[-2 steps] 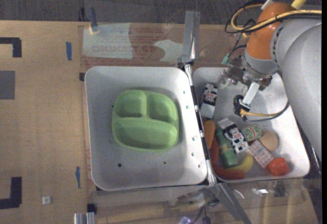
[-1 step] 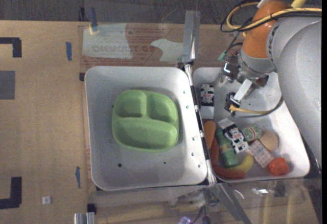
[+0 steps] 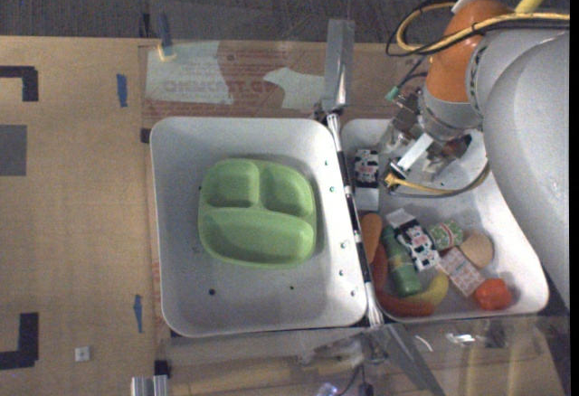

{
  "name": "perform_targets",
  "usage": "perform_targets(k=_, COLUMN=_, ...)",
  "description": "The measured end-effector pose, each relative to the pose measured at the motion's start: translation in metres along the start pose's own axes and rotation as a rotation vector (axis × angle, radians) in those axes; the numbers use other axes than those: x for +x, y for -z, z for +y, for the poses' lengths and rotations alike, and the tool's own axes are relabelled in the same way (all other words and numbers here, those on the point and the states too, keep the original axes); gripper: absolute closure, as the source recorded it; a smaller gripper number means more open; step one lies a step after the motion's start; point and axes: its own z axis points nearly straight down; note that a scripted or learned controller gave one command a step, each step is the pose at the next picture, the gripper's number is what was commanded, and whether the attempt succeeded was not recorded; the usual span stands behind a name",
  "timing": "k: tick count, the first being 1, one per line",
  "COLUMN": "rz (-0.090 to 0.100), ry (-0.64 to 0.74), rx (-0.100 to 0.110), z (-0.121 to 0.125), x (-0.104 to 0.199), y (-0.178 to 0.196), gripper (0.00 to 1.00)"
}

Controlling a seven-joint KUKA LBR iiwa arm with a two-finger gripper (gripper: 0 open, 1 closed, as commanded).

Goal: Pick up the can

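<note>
A small can [image 3: 446, 234] with a green and red label lies on its side in the right bin [image 3: 516, 231], among a pile of toy food. My gripper [image 3: 366, 170] hangs low at the bin's upper left corner, close to the wall between the bins. It is to the upper left of the can and well apart from it. Nothing visible is held in it. The grey wrist with the orange band [image 3: 452, 42] reaches in from the upper right.
Around the can lie a green bottle [image 3: 403, 266], a black and white toy [image 3: 417, 242], a carrot [image 3: 371, 236], a banana [image 3: 430, 297], a tan roll [image 3: 478, 249], a pink carton [image 3: 461, 275] and a red fruit [image 3: 493, 293]. The left bin [image 3: 181, 295] holds a green divided plate [image 3: 258, 212].
</note>
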Motion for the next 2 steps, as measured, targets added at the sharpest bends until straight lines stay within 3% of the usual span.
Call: perform_targets(k=2, rz=-0.001, ry=-0.016, rx=0.006, z=0.0022, x=-0.0025, y=-0.0093, gripper=0.0)
